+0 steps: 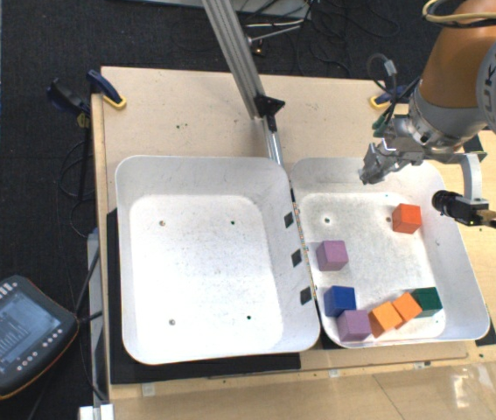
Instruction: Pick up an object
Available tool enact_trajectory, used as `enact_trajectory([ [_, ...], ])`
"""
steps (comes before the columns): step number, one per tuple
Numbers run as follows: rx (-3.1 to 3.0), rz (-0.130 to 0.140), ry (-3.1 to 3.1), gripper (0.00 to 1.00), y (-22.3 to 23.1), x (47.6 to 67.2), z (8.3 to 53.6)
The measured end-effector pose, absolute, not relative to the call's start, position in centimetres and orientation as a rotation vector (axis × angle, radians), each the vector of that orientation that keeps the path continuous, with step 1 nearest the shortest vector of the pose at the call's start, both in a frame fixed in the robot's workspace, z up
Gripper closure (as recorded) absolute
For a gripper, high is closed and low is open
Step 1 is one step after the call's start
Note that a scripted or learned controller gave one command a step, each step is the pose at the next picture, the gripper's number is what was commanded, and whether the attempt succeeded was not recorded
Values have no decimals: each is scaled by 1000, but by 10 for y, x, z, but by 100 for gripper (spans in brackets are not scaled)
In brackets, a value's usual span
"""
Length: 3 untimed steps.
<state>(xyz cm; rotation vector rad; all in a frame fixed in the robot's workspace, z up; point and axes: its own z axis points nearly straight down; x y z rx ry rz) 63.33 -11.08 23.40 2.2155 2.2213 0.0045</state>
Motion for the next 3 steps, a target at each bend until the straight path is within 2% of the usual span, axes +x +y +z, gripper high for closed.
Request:
enact_trajectory([
  [1,2213,2,2232,100,-50,624,241],
  [3,2215,-2,2232,100,41,597,242],
])
